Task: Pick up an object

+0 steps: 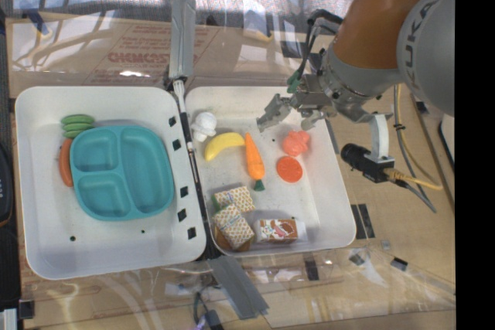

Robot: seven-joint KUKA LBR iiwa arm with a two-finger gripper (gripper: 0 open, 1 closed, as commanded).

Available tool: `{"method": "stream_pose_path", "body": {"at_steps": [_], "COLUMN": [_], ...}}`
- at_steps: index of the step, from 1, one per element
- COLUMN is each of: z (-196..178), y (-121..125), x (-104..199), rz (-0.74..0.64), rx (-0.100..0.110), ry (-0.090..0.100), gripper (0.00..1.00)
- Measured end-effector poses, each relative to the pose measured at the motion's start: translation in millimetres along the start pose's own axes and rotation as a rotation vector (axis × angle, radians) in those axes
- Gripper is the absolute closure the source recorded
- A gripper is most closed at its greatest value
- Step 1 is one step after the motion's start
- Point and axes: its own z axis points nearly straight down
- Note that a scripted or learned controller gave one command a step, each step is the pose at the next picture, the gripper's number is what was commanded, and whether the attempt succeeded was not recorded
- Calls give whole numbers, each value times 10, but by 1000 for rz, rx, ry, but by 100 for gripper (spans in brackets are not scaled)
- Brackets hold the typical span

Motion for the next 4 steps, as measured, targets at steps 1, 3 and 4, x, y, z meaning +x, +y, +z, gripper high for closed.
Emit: {"method": "stream_pose_path", "body": {"at_steps": [1, 3, 4], "z": [1099, 1876, 1040], "y": [-169, -53, 844], "x": [-112, -363, 17], "rz": [-181, -390, -211], "rx": [1, -2, -3], "ry": [1, 0, 0], "gripper": [0, 100, 100]}}
